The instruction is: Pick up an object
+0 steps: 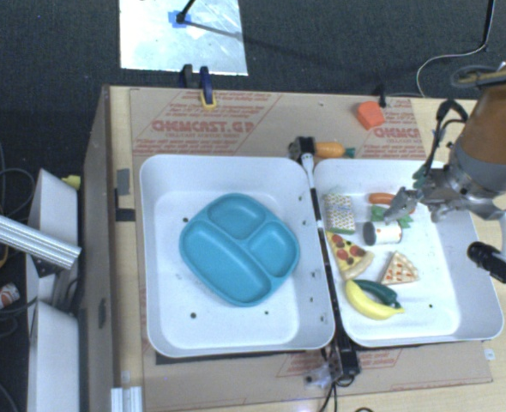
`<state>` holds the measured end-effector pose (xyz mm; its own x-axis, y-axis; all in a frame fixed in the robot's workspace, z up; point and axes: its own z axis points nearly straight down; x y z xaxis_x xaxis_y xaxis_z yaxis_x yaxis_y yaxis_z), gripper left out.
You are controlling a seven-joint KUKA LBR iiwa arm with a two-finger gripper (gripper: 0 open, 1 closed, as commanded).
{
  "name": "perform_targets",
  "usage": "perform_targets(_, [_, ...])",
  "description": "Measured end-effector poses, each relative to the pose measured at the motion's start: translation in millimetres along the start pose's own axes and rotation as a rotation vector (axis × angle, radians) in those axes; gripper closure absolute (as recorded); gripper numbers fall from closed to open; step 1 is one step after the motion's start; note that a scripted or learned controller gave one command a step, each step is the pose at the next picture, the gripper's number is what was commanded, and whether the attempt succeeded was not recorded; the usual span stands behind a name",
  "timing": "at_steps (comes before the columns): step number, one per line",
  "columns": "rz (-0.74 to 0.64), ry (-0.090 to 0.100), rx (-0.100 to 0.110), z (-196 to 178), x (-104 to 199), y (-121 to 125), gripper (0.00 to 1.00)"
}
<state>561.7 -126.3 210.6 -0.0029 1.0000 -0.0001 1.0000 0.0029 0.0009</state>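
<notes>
Arm [493, 136] reaches in from right, wrist angled down-left over right bin [467, 316]. Gripper [393, 215] low above white cylinder [383, 233], touching or just over it; finger state cannot tell. Pizza slices [349, 254] and banana [369, 300] lie nearer. Blue tray [238, 247] in left bin [163, 230].

Grey arm [484, 157] from the right (orange-banded); hand [397, 206] low

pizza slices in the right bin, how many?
2. One pizza slice lies by the divider, left of the other slice, mid-bin; both sit above the banana. The arm could hide more.
</notes>
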Motion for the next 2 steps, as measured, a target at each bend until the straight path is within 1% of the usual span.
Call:
perform_targets(1, [-0.002,0.000,0.000,30.7,9.0,55.3,0.00])
perform_targets(2, [0.002,0.000,0.003,99.8,-0.8,-33.1,0.00])
